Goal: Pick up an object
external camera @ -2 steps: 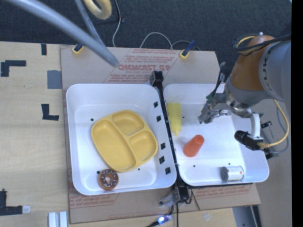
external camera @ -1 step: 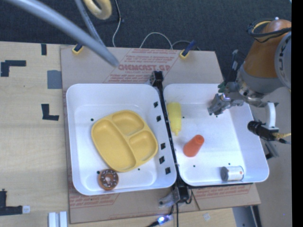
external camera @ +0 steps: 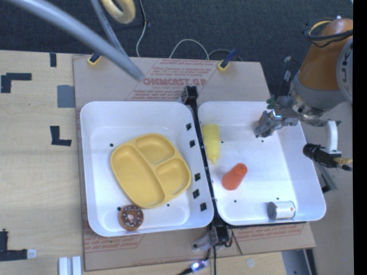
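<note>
My gripper (external camera: pixel 265 126) hangs over the far right part of the right bin (external camera: pixel 298 171), and nothing shows between its fingers. In that bin a yellow corn-like piece (external camera: pixel 211 141) lies against the left wall. An orange carrot-like piece (external camera: pixel 234 176) rests near the middle, below and left of the gripper. A small grey can (external camera: pixel 280 209) lies on its side by the front right corner. The left bin (external camera: pixel 92 153) holds a yellow divided plate (external camera: pixel 150 168) and a chocolate donut (external camera: pixel 131 217) near its front edge.
A black divider (external camera: pixel 198 153) with clips runs between the two bins. Both bins sit on a cardboard sheet (external camera: pixel 172 79) on the wooden bench. A grey pole (external camera: pixel 69 22) crosses the upper left. The arm's orange band (external camera: pixel 324 67) stands at the right.
</note>
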You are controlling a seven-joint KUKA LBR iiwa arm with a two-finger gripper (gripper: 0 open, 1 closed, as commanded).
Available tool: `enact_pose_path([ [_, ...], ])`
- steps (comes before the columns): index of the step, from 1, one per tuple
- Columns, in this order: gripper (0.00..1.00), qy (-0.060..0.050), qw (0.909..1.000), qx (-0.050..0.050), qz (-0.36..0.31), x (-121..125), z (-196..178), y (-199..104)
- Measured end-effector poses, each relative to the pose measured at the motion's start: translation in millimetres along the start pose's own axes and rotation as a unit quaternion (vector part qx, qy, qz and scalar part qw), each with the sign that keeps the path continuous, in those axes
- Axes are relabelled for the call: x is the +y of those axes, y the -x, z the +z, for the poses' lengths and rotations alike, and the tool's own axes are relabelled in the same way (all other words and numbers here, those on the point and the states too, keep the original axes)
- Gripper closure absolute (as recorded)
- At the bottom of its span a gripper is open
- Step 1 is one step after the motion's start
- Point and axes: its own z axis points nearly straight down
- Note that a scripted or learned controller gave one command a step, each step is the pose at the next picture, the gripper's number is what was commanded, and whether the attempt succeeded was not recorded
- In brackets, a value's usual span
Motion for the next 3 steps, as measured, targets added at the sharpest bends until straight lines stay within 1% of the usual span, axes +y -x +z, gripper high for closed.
enact_pose_path([
  [1, 1.00, 0.000, 1.0000, 0.000, -0.002, 3.6, 8.7, -51.3],
  [2, 1.00, -0.001, 1.0000, 0.001, -0.002, -8.6, 12.5, -99.4],
  [3, 1.00, -0.001, 1.0000, 0.000, -0.002, -6.9, 15.7, -145.6],
])
